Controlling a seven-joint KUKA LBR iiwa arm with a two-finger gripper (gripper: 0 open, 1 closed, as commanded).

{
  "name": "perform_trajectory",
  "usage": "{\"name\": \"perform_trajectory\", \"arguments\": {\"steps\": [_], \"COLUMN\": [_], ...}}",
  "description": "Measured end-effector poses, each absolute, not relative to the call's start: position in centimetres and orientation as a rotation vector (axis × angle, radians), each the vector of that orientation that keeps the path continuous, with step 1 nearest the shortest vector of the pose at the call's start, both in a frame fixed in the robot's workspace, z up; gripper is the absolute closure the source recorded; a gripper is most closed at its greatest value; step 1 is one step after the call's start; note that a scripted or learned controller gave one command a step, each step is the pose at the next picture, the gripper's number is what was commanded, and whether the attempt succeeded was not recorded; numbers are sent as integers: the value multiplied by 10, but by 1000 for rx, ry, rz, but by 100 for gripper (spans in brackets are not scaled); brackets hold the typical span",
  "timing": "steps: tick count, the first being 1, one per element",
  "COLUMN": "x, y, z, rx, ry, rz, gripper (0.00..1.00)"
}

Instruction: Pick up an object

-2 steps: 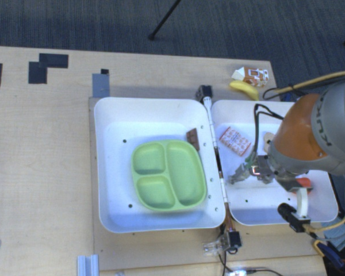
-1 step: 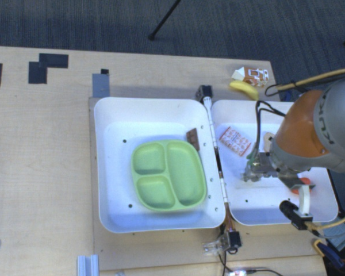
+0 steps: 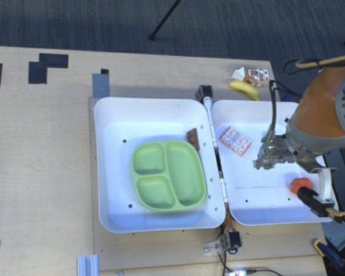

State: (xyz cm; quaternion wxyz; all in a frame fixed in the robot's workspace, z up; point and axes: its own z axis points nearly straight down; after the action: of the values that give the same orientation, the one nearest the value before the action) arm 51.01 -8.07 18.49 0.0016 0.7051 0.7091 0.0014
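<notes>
Object pickup is not yet done: my gripper (image 3: 263, 161) hovers over the right bin (image 3: 247, 209) near the red-patterned packet (image 3: 235, 141), jaws' state impossible to tell, nothing visibly held.

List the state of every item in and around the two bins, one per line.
green divided tray: flat in the left bin, compartments bare.
brown piece: by the tray's upper right corner.
patterned packet: flat in the right bin.
orange object: on the right bin's floor.
banana: on the bench.
claw: above the right bin.
</notes>
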Motion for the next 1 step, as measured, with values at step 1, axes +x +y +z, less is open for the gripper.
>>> {"name": "perform_trajectory", "arguments": {"steps": [1], "x": [488], "y": [-171], "z": [163], "rx": [2216], "ry": [2224], "rz": [0], "gripper": [100]}}
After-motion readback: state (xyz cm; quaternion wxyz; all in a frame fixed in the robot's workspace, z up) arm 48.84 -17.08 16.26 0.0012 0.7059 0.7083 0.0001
